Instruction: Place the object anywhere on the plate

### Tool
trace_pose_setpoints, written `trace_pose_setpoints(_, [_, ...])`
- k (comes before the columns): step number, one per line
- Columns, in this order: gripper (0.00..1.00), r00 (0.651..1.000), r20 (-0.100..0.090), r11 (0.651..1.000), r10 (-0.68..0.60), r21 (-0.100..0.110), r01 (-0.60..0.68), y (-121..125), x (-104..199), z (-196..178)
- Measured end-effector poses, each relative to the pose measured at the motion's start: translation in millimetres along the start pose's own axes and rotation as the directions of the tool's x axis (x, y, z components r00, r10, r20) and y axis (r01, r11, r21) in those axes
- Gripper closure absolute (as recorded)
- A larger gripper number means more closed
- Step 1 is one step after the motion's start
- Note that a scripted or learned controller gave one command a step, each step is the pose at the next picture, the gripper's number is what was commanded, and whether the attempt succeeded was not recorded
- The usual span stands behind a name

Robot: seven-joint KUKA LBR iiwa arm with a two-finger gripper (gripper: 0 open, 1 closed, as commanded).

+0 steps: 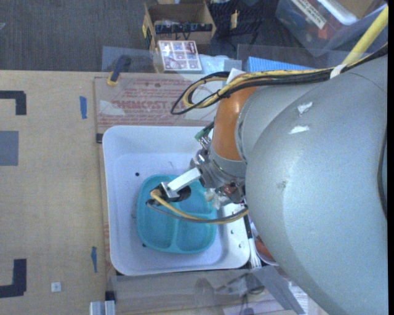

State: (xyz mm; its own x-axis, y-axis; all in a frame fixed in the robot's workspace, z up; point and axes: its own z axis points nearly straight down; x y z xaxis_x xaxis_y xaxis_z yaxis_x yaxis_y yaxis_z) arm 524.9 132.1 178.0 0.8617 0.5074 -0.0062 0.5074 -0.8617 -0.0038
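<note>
Pale plywood bench top [49,203] across the left of the frame, marked with black tape corners [15,101] and short blue tape strips [83,107]. At centre, white bin [114,184], shallow, with rounded corners. Inside it, teal plate [166,231]: glossy, rounded-rectangular, split by low ridges into one wide section toward the top and two smaller ones toward the bottom. Lies flat in the lower middle of the bin, close to its lower wall. Two tiny dark specks [136,174] on the bin floor beside the plate.

Over the plate's upper right part, gripper [215,195], below the orange wrist band [225,126]; open or closed, cannot tell. Nothing seen held. Grey arm [320,184] covering the whole right of the frame, along with the bin's right side. Orange-red sliver [263,249] at the arm's lower edge, too hidden to identify.

Along the top: cardboard box [178,18], printed packet [178,54], clear sheet with red lettering [144,104].
</note>
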Motion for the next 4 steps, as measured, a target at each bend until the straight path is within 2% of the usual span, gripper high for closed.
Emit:
trace_pose_setpoints(1, [1.00,0.953,0.000,0.953,-0.303,-0.001,0.303,-41.2,-7.9,-35.8])
trace_pose_setpoints(2, [1.00,0.999,-0.006,0.999,0.040,-0.003,-0.040,-23.7,7.4,-49.4])
trace_pose_setpoints(3, [1.00,0.993,-0.006,0.994,-0.114,-0.004,0.114,-51.5,91.5,-71.2])
trace_pose_setpoints(4, [1.00,0.968,-0.006,0.968,0.251,-0.002,-0.251,-75.8,49.9,26.1])
